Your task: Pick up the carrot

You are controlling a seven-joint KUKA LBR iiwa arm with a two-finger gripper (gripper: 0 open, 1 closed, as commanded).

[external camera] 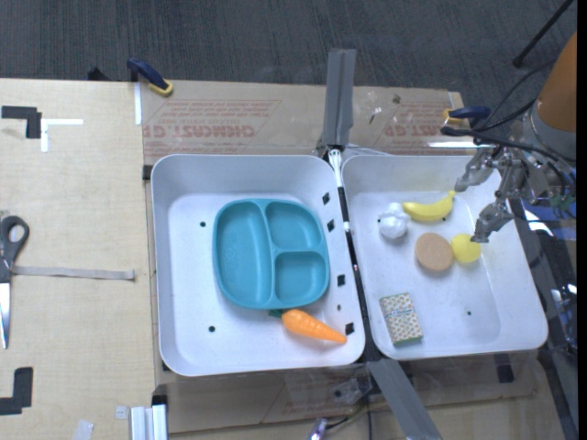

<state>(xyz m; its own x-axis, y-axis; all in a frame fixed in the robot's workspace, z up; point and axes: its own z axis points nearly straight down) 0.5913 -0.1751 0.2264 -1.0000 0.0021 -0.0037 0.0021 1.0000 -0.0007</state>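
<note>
While the carrot (314, 327) lies on the floor of the left bin (179, 273), near its front wall, the gripper (489, 202) hangs over the right bin (514, 324), well apart from it. The carrot is orange, lying nearly flat with its thin end toward the right, and its thick end is touching or just under the front edge of the teal divided plate (271, 251), which takes up the middle of that bin.

In the right bin, a white ball (393, 225) sits just beside a banana (429, 209); a round tan disc (435, 252) lies in front of them, with a lemon (466, 250) touching its right side. A small patterned box (401, 318) rests nearer the front.

The arm reaches in from the right, its orange band at the upper right edge, the wrist bent down toward the bin's far right part. The fingers point down and leftward, spread apart with nothing between them; one fingertip (481, 234) appears to be just above the lemon, though contact cannot be judged from this slant.

On the bench to the left lie scissors (9, 264).
</note>
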